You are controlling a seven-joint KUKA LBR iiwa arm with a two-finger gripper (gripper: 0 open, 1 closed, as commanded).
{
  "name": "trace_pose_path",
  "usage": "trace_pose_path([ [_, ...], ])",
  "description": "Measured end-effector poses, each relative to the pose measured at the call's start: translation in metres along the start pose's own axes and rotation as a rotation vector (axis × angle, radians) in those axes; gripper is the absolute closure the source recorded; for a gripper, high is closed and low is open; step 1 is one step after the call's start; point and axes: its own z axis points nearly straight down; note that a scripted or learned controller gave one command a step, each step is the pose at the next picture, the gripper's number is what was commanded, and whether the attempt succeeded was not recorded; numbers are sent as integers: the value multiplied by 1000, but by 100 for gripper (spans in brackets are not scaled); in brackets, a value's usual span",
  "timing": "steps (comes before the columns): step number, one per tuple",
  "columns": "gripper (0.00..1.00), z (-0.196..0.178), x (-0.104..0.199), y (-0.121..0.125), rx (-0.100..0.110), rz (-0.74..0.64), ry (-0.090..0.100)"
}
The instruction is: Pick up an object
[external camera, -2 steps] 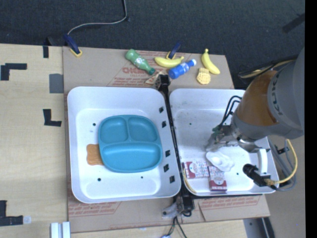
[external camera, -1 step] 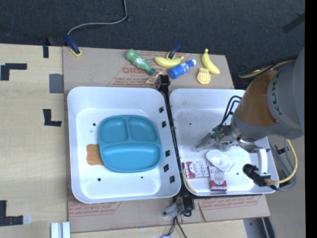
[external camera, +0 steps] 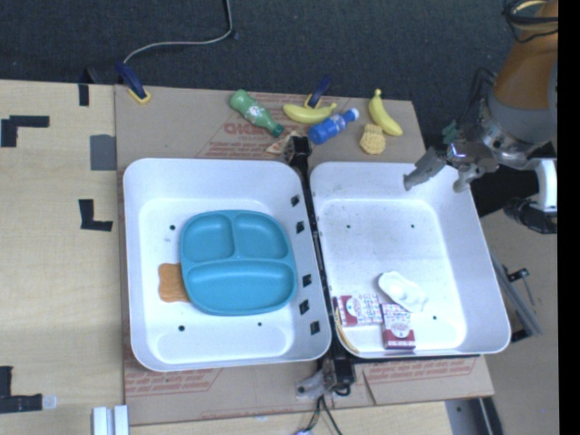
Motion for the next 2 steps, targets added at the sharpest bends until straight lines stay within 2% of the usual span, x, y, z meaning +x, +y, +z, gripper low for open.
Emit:
trace_pose_path([
  [1, 0, 167, 23, -11, 0, -2, 2],
  [2, 0, 149, 46, -64, 4, 0, 3],
])
